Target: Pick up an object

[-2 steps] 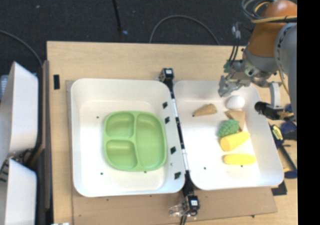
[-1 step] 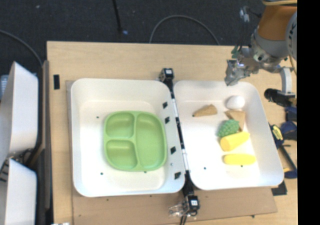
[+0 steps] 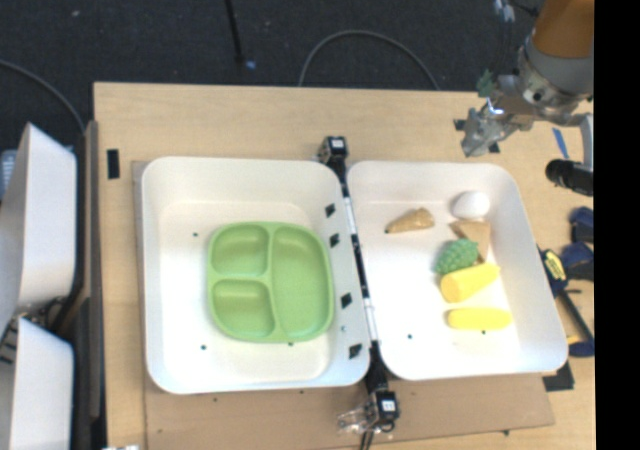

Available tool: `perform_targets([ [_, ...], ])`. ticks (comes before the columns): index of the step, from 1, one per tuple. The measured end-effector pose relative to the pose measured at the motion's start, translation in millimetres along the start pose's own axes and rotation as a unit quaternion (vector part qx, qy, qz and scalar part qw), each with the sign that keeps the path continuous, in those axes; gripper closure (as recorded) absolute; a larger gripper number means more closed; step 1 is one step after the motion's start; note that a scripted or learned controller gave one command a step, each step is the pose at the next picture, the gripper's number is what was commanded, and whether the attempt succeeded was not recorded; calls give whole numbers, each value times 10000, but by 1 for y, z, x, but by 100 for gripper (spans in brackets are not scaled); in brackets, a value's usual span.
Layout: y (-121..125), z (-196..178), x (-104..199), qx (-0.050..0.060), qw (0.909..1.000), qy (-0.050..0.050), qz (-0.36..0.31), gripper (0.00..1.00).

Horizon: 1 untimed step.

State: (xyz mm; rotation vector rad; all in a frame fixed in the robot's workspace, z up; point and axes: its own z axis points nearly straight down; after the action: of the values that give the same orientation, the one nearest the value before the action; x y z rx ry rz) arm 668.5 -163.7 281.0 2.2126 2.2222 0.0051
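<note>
The gripper (image 3: 487, 130) hangs over the tabletop (image 3: 250, 118) just beyond the right bin (image 3: 400, 338), touching nothing; whether it is open or closed cannot be told; food items, including a white egg (image 3: 470, 204), lie in that bin

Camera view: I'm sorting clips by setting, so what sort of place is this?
Probably a robotics lab bench: two white bins clamped on a wooden bench, toy food such as a yellow piece, and cables on dark carpet.
</note>
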Motion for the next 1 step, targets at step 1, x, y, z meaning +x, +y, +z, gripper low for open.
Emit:
perform_targets([
  [1, -17, -2, 39, 23, 10000, 6, -1, 100],
])
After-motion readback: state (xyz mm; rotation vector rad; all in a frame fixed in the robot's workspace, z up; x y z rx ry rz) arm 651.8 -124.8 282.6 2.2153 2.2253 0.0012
